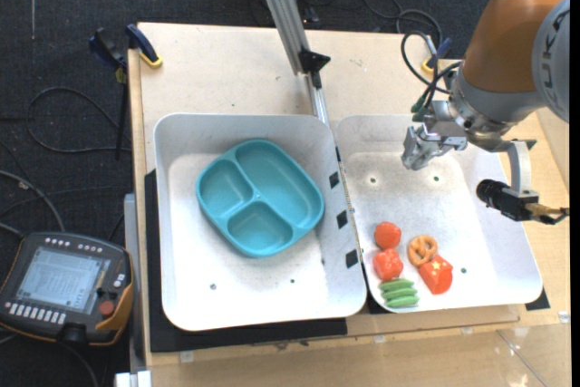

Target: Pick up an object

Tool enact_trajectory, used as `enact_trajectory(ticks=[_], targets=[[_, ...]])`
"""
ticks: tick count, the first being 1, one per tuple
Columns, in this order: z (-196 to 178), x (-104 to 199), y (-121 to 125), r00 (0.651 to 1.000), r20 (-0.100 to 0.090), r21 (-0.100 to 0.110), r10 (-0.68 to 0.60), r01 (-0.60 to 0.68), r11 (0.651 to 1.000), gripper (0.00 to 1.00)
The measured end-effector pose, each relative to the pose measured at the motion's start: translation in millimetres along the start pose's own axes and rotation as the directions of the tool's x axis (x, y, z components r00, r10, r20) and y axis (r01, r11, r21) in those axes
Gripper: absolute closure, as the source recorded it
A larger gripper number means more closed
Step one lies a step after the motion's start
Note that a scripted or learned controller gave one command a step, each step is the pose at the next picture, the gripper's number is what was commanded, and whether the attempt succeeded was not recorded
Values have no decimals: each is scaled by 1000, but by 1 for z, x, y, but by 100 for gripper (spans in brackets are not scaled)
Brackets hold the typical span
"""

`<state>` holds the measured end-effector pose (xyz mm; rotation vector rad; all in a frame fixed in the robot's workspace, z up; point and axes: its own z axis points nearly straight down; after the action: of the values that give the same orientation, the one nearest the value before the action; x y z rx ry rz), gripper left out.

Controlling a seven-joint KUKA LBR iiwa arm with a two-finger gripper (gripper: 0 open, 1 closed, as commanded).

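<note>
Gripper: the gripper (419,151) hangs over the far part of the right bin (507,281), toward its left wall; whether it is spread or pressed together cannot be told at this slant, and nothing is seen in it.
Candidates: five small toy foods sit clustered at the right bin's near edge, well apart from the tool.
Tomato pieces: a round one (387,236) and a second (388,265) just nearer the edge; probably light, hard plastic, smooth (apt to squirt out of a pinch), best taken across the widest part.
Pretzel: the pretzel (421,248) lies flat, thin and holed; likely hard to get under.
Red block: the red piece (437,275) touches the pretzel's near side; chunky, flatter faces, judged the easiest hold.
Green pod: the green pod (399,292) lies at the rim; long and narrow, so grip across its short width.
Left bin: the left bin (181,195) carries a teal divided plate (261,197), stiff and broad, too wide except by its rim.
</note>
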<state>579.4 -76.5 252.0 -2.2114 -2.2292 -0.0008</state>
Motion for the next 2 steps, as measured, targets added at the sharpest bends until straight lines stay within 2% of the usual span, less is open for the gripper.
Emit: enact_trajectory(ticks=[1,2], targets=[[14,51,20,1000,0,-1,1,-1,1000,100],[6,108,35,1000,-1,-4,0,0,1000,100]])
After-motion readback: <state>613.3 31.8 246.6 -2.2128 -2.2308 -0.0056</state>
